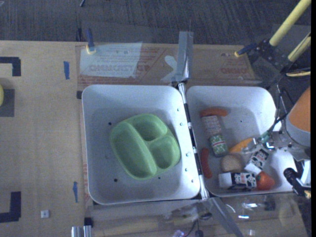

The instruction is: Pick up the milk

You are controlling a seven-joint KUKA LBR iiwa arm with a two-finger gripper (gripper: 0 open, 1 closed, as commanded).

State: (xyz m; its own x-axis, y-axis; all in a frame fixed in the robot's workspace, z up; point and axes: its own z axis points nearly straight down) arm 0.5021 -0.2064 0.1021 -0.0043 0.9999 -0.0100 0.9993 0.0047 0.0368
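Hand [264, 143] is low over the right bin [256, 97], reaching in from its right side. Whether it is spread or pressed together: cannot tell, the tip is a small blur of metal. Nothing can be seen pinched in it.

Milk [241, 180]: black-and-white patched carton, lying on its side, down-left of the hand and near the bin's front wall. It is apart from the hand. A red tomato [265, 181] touches its right end, which likely limits access from that side.

A second small black-and-white piece [260, 157] sits just under the hand. Could be another milk carton; too small to be sure. The hand's position suggests it is working towards this piece or the carton beyond it.

The clutter looks tumbled, not arranged: items lie at odd angles and crowd the front half of the bin.

Count, right bin:
- 1 milk, plus 1 uncertain patched piece
- 1 tomato
- 1 orange wedge [241, 145], just left of the hand
- 1 brown bun [231, 162], left and below
- 1 printed box [215, 134], further left
- 1 brown sausage [214, 112], up-left
- 1 red stick [205, 162], far left against the bin wall

Left bin [94, 147], well away from the hand: 1 green plate [144, 146] with three compartments.

Bins on the surface [39, 147]: 2.
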